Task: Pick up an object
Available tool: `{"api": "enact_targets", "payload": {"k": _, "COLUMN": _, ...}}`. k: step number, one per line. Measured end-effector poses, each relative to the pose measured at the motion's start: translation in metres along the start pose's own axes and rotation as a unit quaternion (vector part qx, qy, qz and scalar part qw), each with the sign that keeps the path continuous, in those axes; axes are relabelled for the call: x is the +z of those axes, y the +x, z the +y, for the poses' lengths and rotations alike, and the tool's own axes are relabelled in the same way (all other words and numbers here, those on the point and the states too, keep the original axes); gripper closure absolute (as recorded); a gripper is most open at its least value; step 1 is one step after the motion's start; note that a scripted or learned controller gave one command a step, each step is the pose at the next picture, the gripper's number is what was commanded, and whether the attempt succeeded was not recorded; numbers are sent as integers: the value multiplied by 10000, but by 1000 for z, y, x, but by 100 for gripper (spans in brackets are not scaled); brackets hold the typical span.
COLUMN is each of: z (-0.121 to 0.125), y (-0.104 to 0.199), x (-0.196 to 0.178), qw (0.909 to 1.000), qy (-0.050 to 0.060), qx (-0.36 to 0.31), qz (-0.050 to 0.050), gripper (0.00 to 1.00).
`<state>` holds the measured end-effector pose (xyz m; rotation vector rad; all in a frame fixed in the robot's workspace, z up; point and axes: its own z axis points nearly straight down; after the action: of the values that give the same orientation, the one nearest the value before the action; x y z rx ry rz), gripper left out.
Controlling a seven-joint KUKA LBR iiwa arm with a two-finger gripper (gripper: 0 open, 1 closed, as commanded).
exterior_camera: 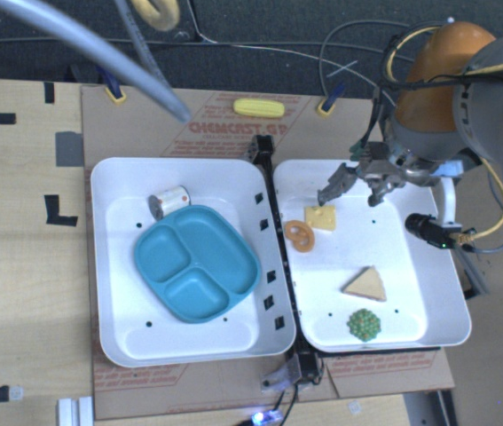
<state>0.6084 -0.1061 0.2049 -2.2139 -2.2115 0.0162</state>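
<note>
- We are looking down on a pale wooden table point(20, 264) carrying two shallow white plastic bins side by side, the left bin point(113, 327) and the right bin point(428, 327).
- Our grey arm with its orange band point(442, 69) is reaching in from three o'clock, and its dark two-finger pincer point(354, 190) is hovering over the right bin's twelve o'clock end.
- The pincer's two fingers are standing spread apart, nothing lying between them, so we are reading it as wide and holding nothing.
- A small pale-yellow cheese-like block point(323, 217) is lying just beside the lower-left fingertip, toward seven o'clock of the pincer; we cannot tell whether they are touching.
- A little orange-brown pretzel-shaped ring point(300, 235) is sitting just beside that block, at its eight o'clock, near the bin's left wall.
- A tan triangular wedge point(365, 284) is resting near the bin's middle, well apart from the pincer, toward six o'clock.
- A bumpy green ball point(364, 325) is lying near the wedge, at its six o'clock.
- In the left bin, a blue three-compartment plastic tray point(198, 263) is lying tilted, with a small silver can point(168, 202) on its side just beside the tray's eleven o'clock edge.
- A yellow corn-like piece point(258, 108) is resting on the brown cardboard point(224, 131) beyond the bins, at twelve o'clock.
</note>
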Motion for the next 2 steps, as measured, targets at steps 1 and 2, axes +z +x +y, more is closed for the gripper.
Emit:
{"api": "enact_targets", "payload": {"k": 1, "z": 3, "y": 0, "x": -9, "qw": 10000, "qy": -72, "qx": -13, "qz": -6, "gripper": 0}}
{"api": "enact_targets", "payload": {"k": 2, "z": 7, "y": 3, "x": 36, "qw": 10000, "qy": -54, "qx": -14, "qz": -12, "gripper": 0}}
